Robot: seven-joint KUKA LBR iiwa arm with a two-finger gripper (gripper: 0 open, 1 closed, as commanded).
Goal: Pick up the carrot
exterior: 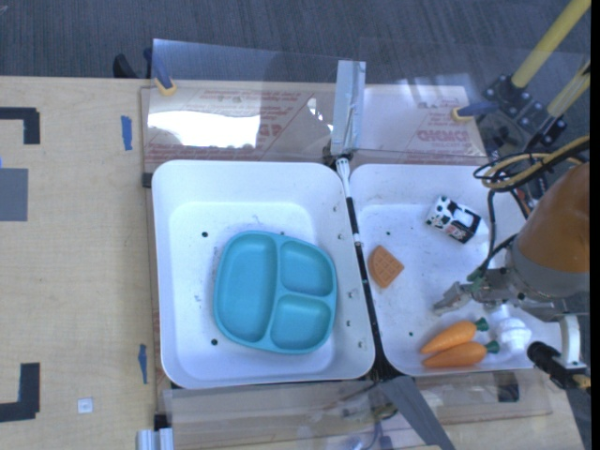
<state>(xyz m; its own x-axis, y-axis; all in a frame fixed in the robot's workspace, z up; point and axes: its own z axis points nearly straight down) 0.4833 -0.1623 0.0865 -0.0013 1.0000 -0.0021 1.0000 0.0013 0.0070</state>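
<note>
An orange carrot (449, 337) with a green stub lies near the front edge of the right bin (412, 200), pointing left. A second orange carrot-like piece (456, 355) lies just in front of it and seems to touch it. My gripper (461, 294) hangs above the right bin's floor, just behind and slightly right of the carrots, apart from them. Nothing shows held in it. The arm's orange band (565, 225) rises at the right edge.
A tan square cracker (384, 266) lies left of the gripper near the divider. A black-and-white toy (453, 219) sits at the back of the right bin. A white lump (512, 331) lies right of the carrots. The left bin (178, 251) holds a teal divided plate (246, 256).
</note>
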